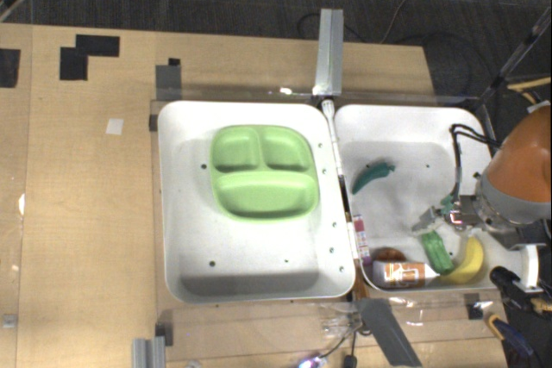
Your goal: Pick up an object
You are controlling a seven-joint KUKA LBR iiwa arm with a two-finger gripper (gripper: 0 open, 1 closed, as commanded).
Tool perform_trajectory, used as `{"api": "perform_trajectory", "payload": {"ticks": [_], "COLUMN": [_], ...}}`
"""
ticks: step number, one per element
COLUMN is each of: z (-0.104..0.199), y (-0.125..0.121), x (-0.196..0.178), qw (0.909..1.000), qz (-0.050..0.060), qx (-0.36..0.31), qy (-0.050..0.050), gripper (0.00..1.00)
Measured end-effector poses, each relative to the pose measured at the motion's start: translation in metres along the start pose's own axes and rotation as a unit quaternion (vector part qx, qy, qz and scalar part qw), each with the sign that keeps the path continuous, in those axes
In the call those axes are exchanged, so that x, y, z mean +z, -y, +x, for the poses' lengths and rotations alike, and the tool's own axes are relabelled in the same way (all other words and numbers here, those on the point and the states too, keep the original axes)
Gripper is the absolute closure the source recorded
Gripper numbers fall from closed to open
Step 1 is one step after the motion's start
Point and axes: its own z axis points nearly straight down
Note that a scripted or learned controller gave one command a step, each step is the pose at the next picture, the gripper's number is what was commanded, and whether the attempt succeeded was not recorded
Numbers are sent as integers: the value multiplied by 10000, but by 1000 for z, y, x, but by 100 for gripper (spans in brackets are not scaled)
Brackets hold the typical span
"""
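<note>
1. From my remote station, I see the arm (522,164) reaching in from the right over the right bin (405,123), its claw (440,218) low near that bin's front right corner.
2. I cannot tell how the claw is set; the tip is small and partly blurred, and nothing visibly sits in it.
3. The candidates for pickup cluster just below the claw: a green object (437,254) lying tilted, a yellow banana (468,263) touching it on the right, and a brown-and-orange can (403,273) on its side against the front wall.
4. A dark teal item (373,174) lies apart, nearer the divider between the bins.
5. The left bin (185,211) holds a light green divided tray (261,171), well away from the arm.
6. I judge the step in hand to be the approach: the claw hovers beside the cluster, and the grasp is not yet made.
7. The next move, as I read it, calls for settling on one item, most likely the green object, and descending squarely over it.
8. The risk I see is crowding: banana, can and wall stand close, so the claw could nudge a neighbour on the tabletop bin floor.
</note>
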Motion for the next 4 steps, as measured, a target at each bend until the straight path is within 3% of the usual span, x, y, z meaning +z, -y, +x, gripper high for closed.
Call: {"api": "perform_trajectory", "payload": {"ticks": [1, 2, 3, 4], "z": [0, -4, -7, -7], "y": [0, -3, -58, 0], "x": [0, -1, -47, -1], "qw": [10000, 9963, 9951, 9987], "qz": [-4, -40, 33, -12], "qx": [0, -863, -991, -501], "qy": [3, 19, 5, 14], "gripper": [0, 0, 0, 0]}}
